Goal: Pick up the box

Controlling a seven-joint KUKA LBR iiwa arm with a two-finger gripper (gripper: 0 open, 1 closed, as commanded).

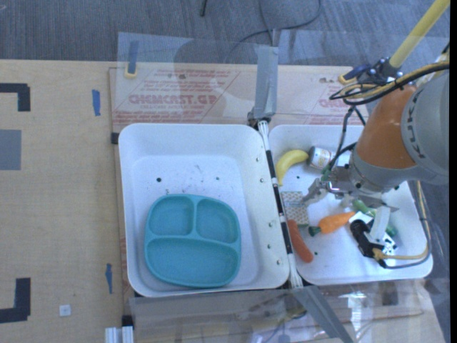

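The box is a small flat packet with a grey speckled pattern. It lies in the right bin against the left wall. My gripper hangs over the right bin, just right of and slightly above the box, at the end of the grey arm with the orange band. I see nothing held in it.
In the right bin lie a yellow banana, a small silver can, an orange carrot, a red chili and a green item. The left bin holds a teal divided plate.
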